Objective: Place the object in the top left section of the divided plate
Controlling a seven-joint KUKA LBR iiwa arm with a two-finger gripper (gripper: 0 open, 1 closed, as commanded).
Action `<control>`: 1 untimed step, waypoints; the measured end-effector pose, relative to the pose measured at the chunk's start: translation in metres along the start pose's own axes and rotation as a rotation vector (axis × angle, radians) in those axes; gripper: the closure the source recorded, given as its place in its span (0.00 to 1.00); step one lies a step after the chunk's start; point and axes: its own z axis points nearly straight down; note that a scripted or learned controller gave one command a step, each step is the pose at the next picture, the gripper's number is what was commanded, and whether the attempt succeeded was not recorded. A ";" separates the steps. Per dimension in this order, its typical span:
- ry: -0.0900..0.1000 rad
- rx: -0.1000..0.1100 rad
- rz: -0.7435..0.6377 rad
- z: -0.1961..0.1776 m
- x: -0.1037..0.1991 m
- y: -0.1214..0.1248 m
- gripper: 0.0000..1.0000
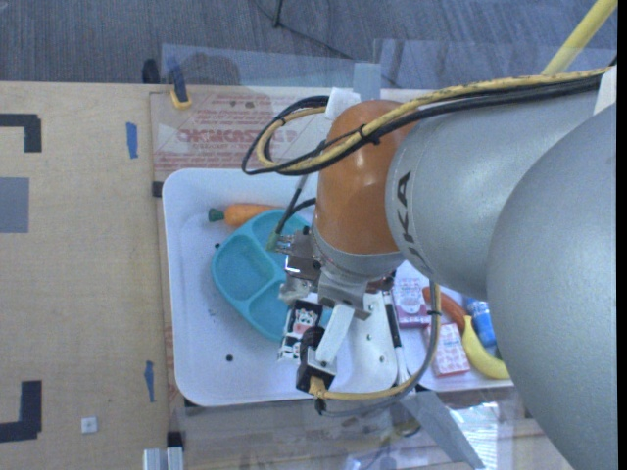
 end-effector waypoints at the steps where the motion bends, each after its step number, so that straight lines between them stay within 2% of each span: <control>1: 0.000 0.000 0.000 0.000 0.000 0.000 0.00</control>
